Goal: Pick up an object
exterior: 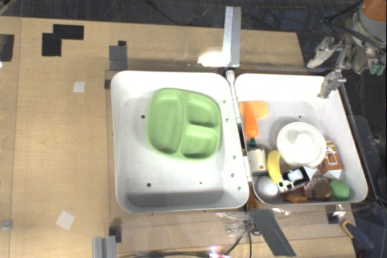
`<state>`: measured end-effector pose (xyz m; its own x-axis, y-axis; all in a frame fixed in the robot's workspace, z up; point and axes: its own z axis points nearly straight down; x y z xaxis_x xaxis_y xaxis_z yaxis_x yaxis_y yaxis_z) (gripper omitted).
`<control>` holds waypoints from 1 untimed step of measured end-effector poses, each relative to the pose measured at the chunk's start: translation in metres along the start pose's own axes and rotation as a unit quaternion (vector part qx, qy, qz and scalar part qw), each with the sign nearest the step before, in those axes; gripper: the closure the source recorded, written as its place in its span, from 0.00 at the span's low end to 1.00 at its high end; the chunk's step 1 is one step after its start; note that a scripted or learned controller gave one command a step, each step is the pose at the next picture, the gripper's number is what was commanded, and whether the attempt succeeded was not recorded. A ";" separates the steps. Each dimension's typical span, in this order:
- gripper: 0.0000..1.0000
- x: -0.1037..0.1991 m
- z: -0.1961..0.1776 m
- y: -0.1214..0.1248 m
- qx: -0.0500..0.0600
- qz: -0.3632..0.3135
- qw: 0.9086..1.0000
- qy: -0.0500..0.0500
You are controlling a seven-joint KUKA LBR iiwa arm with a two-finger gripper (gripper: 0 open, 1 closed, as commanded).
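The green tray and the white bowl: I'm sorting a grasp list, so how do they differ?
The green tray lies alone in the left bin; the white bowl sits in the right bin, crowded by small items. The green tray is squarish with three compartments; the white bowl is round and undivided. The green tray looks clearly larger. Both rest flat, apart from the gripper.

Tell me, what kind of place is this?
Probably a robot lab or test bench, not a kitchen: two white bins fixed to a wooden bench, toy-like food such as a banana, and a robot arm reaching in.
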<state>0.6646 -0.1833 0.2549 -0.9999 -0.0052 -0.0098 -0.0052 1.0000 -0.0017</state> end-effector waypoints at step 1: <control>0.00 -0.005 0.149 0.014 -0.001 -0.090 0.996 0.000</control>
<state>0.6710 -0.1692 0.1060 -0.9829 -0.1837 -0.0092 -0.1836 0.9830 -0.0022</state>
